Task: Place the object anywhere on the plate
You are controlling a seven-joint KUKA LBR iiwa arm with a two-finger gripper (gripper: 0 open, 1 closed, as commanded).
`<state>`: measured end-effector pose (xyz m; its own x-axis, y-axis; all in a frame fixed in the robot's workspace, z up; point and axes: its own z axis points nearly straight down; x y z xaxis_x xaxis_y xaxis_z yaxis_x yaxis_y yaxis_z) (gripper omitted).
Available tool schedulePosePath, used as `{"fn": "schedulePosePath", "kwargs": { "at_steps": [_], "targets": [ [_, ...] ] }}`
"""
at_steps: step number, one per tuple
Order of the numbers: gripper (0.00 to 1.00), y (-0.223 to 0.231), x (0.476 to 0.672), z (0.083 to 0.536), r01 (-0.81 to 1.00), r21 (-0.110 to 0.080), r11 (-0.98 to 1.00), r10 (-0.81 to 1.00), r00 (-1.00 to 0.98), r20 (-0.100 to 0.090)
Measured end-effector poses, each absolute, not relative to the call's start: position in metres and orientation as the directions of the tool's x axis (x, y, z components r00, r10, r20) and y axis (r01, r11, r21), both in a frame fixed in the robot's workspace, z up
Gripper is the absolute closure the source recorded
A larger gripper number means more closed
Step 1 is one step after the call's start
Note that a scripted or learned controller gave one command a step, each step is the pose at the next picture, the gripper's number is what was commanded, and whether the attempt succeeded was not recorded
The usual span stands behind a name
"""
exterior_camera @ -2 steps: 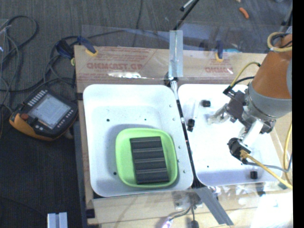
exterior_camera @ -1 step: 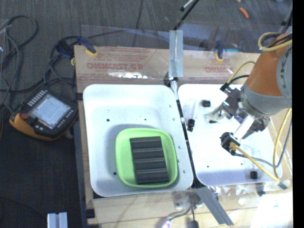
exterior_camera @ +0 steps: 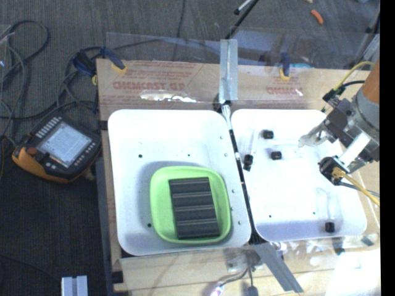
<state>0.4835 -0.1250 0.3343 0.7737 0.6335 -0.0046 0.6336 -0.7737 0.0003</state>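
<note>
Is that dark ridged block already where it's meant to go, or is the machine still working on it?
It looks done: the dark ridged block lies flat on the green plate in the left bin, inside the plate's rim. The gripper sits over the right bin, well away from the block. Nothing visible seems left to do.

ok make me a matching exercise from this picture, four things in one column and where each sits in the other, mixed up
Things:
1. green plate
2. dark ridged block
3. gripper
4. handheld controller

Places:
A. on the floor, left of the bench
B. over the right bin's right side
C. in the left bin
D. lying on the plate

Pairs: 1-C, 2-D, 3-B, 4-A
</note>
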Motion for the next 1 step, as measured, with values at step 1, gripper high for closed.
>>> {"fn": "schedulePosePath", "kwargs": {
  "at_steps": [1],
  "targets": [
    [0.00,-0.1713,0.4829,0.3128,0.594,-0.001,-0.805,0.594,0.805,-0.006]
  ]
}}
